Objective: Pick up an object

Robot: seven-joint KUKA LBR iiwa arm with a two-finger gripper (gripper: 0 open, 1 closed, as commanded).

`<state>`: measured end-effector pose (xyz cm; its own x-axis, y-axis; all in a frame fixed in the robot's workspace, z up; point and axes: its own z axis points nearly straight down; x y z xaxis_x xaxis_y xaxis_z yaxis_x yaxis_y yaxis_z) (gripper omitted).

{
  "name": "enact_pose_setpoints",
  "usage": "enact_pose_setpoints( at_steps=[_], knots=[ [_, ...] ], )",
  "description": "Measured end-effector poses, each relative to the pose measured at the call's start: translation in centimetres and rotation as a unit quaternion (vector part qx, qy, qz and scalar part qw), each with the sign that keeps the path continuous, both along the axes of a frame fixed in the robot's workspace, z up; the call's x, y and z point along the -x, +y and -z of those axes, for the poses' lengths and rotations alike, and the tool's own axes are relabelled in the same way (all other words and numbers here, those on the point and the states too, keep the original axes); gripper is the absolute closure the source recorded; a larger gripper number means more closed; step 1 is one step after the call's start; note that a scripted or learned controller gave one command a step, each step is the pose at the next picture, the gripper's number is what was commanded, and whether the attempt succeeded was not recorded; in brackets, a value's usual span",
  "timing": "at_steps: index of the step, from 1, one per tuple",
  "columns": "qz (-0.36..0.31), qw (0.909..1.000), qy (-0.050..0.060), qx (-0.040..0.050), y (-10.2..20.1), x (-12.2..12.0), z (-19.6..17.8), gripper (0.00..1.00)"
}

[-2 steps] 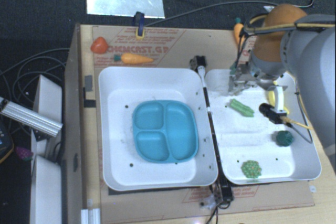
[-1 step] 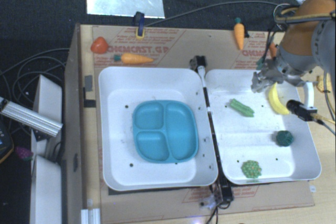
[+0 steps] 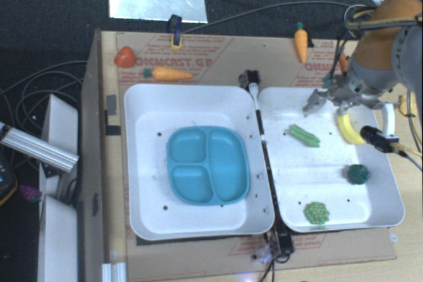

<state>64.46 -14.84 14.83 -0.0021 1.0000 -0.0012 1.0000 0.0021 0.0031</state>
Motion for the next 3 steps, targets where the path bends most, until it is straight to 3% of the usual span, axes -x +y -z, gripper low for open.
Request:
enact_pose_setpoints(
  at_steps=[1,2,3],
  knots=[
    [-0.001,1.0,0.001,-0.0007,3.7,0.6,4.5,0.0],
    [-0.001,1.0,0.001,-0.0008,6.0,0.3,6.4,0.0],
    [0.0,1.0,0.0,0.0,1.8,-2.5,6.3,0.0]
  ],
)
